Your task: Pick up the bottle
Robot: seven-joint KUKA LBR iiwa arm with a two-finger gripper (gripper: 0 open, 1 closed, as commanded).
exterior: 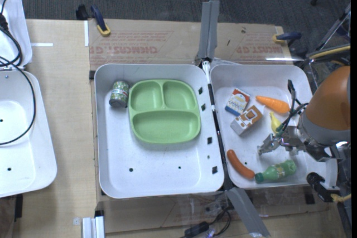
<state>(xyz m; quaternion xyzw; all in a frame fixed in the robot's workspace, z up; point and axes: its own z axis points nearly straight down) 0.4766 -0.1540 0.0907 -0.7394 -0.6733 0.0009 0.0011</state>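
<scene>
On the table [61,42], the left bin [111,175] holds a small round tin [119,93] near its upper left wall and, just beside it, a green divided plate [164,110] lying flat.

The right bin [223,78] holds two small cartons [242,111], an orange carrot [273,103] to their right, a yellow item partly hidden by the arm, a red-orange sausage-shaped toy [240,164] near the lower left corner, and the green bottle [276,171].

The bottle lies on its side by the bin's lower wall, its long axis running nearly left to right and tilted slightly; which end bears the cap I cannot tell.

The arm [330,111] leans in over the right bin's right side. The hand [272,145] points leftward just above the bottle, apart from it, with nothing between its fingers; whether they are spread or closed I cannot tell.
</scene>
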